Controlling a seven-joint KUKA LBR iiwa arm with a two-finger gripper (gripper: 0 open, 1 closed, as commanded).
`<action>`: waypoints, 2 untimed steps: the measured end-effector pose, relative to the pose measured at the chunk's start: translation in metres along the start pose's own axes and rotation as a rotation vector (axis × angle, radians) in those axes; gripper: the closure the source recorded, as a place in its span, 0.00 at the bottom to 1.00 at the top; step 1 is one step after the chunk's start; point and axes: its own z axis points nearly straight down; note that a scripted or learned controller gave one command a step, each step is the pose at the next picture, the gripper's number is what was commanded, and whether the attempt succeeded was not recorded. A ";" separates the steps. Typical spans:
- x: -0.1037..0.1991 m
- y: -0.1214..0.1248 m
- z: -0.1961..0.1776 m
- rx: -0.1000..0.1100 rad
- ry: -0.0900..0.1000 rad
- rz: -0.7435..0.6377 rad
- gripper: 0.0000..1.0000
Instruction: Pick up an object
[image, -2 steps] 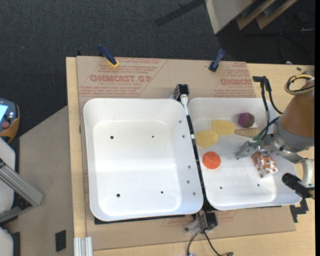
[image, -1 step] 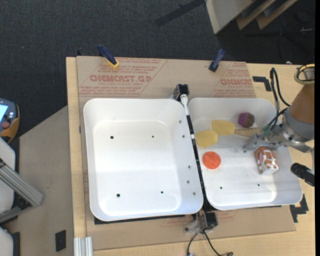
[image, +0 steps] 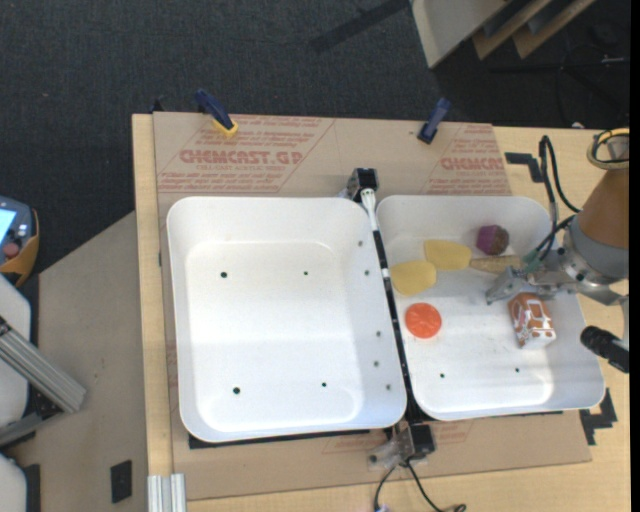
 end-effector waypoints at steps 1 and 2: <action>0.000 0.000 0.000 0.000 0.000 0.000 0.00; 0.000 0.020 0.001 0.005 0.001 0.000 0.00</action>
